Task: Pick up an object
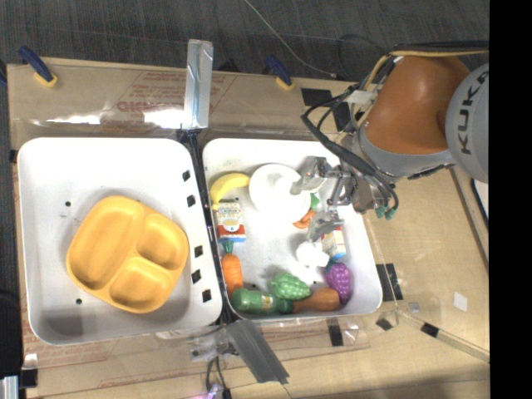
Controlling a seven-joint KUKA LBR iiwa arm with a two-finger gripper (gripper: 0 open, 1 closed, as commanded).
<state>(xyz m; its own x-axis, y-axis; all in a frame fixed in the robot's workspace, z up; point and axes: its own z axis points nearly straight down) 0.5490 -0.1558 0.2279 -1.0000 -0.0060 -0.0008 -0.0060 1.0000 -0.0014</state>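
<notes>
Carrot (232,272) lies lengthwise along right bin's (366,248) left wall

The desk (465,248) is pale wood, and a sheet of brown cardboard (125,94) covers most of its top, held at the far edge by blue clamps (37,66). Two shallow white bins sit side by side on the cardboard, touching along their inner walls: the left bin (37,223) and the right bin (362,256). Strips of silver tape (198,81) cross the seam between them at the far and near ends.
</notes>
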